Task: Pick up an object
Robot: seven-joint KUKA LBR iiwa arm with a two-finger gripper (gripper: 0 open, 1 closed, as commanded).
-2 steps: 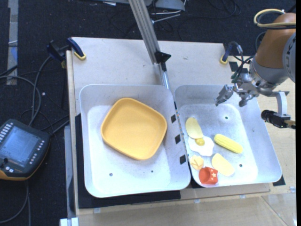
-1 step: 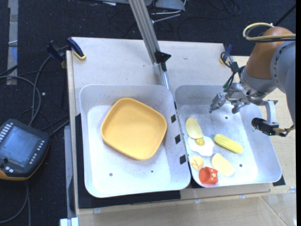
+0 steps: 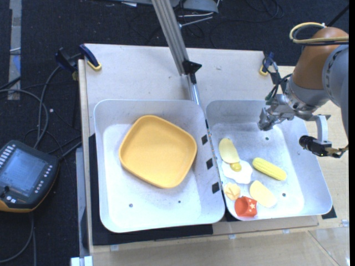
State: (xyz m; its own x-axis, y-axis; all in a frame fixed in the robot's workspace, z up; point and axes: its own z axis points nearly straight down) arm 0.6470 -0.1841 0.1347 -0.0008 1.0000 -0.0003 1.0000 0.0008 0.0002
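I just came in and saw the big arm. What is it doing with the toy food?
The robot arm is trying to pick something up. Its pincer hangs over the back of the right bin. Nearer the front lie a toy corn cob, a fried egg and other play food pieces, all untouched. The left bin holds a yellow plate.

A robotics lab: teach pendant (image 3: pixel 25 173), clamped bench (image 3: pixel 138 71), loose cables (image 3: pixel 33 101).

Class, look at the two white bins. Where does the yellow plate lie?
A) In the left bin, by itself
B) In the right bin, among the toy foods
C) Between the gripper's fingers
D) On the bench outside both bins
A: the yellow plate lies flat in the left bin, while the toy foods sit in the right bin.
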